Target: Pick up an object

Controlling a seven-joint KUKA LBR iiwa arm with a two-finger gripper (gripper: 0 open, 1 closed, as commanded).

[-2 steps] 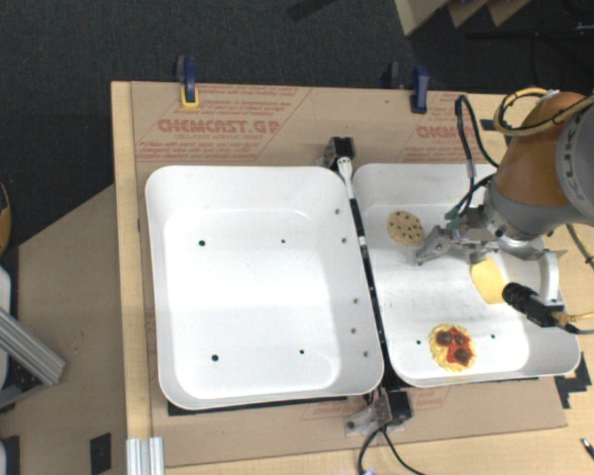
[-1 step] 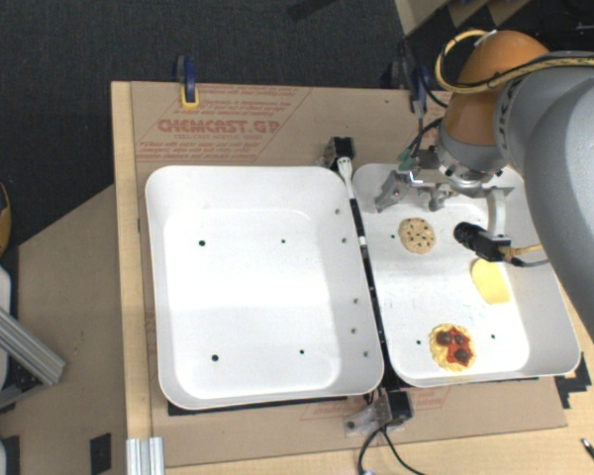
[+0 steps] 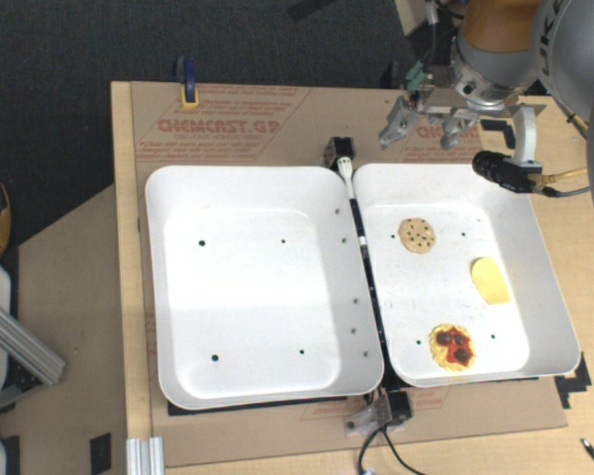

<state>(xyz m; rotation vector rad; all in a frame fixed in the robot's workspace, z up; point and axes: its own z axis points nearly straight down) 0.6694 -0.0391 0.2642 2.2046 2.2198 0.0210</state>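
Note:
Three small food items lie in the right bin (image 3: pixel 535 255): a round chocolate-chip cookie (image 3: pixel 417 235) near its back, a yellow block (image 3: pixel 490 280) toward its right side, and a small pizza-like piece with red topping (image 3: pixel 451 345) near its front. My gripper (image 3: pixel 423 133) hangs above the bench just behind the right bin's back edge, well above the items. Its two fingers are spread apart with nothing between them.
The left bin (image 3: pixel 178 295) stands beside the right one, joined by a black clamp strip (image 3: pixel 359 245). A blue-and-yellow clamp (image 3: pixel 188 80) sits at the board's back left. A black cable fitting (image 3: pixel 507 171) hangs at the right bin's back right corner.

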